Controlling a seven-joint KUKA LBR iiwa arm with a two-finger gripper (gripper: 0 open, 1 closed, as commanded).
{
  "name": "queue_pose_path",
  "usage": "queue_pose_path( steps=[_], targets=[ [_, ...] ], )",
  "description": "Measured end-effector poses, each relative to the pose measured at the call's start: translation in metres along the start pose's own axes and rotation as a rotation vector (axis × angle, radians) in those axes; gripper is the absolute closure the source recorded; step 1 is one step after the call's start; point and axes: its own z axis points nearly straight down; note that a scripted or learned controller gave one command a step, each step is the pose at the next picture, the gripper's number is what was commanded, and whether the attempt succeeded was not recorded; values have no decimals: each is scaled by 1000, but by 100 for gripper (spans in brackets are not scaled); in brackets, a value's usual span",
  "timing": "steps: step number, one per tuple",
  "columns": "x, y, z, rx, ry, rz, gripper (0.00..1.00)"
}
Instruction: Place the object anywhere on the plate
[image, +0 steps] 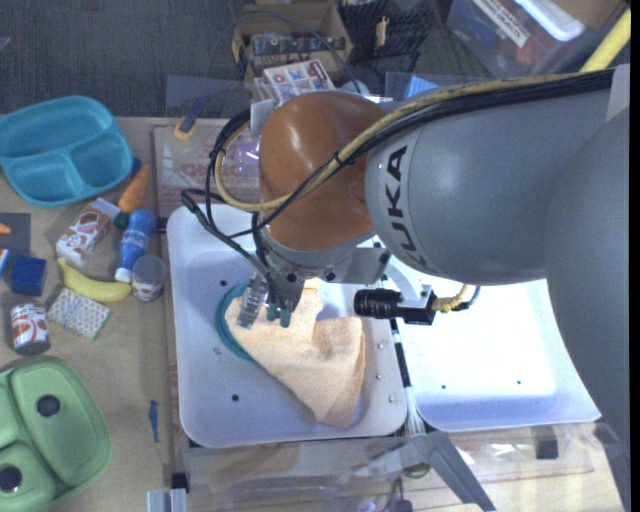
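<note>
Yellow cloth (310, 365) fills much of the left bin (195, 400), lying crumpled over something with a teal rim (228, 330). That curved rim peeks out at the cloth's left side, and I think it is the plate, though most of it is hidden. The gripper (268, 310) hangs low over the cloth's top left corner, right beside the teal rim. Its two fingers point down with a small gap between them. Nothing can be seen held in that gap, so it looks like it has no hold on anything.

My guess is that the cloth is the object to be put down, and it already lies partly on the plate. The step looks like the end of the placing, or a new try at a grab. Next the arm would need to lift straight up without dragging the cloth off.

The right bin (560, 400) is bright white. On the table to the left sit a blue tray (65, 150), a banana (95, 285) and a green tray (50, 440).
</note>
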Motion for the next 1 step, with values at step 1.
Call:
queue_pose_path(
  steps=[1],
  targets=[
    [-65, -9, 20, -2, -4, -163, 100]
  ],
)
